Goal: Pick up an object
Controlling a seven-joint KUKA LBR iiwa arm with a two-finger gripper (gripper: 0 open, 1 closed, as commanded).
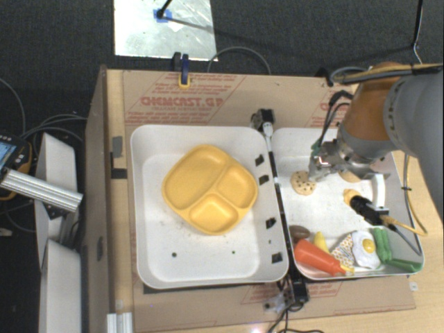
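**Status: Gripper at Cookie, Right-Hand Bin**

1. Position. My arm [388, 116] reaches in from the view's right. My gripper [318, 166] sits over the upper part of the right-hand bin [325, 212].
2. Gripper state. I cannot tell how wide my gripper stands, and nothing can be seen held in it.
3. Target. The cookie [302, 182], round, tan and dark-speckled, lies flat on the bin floor near the wall shared with the left-hand bin [156, 252]. It is just beside my gripper, on the lower left. I cannot tell whether the two touch.
4. Other contents, right-hand bin. An orange carrot [318, 257], a fried egg [365, 247] and a green pod [390, 250] lie crowded along the near wall, well apart from the cookie.
5. Left-hand bin. A yellow divided plate [210, 188] rests near its centre.
6. Base. Both bins stand on a cardboard sheet [208, 92].
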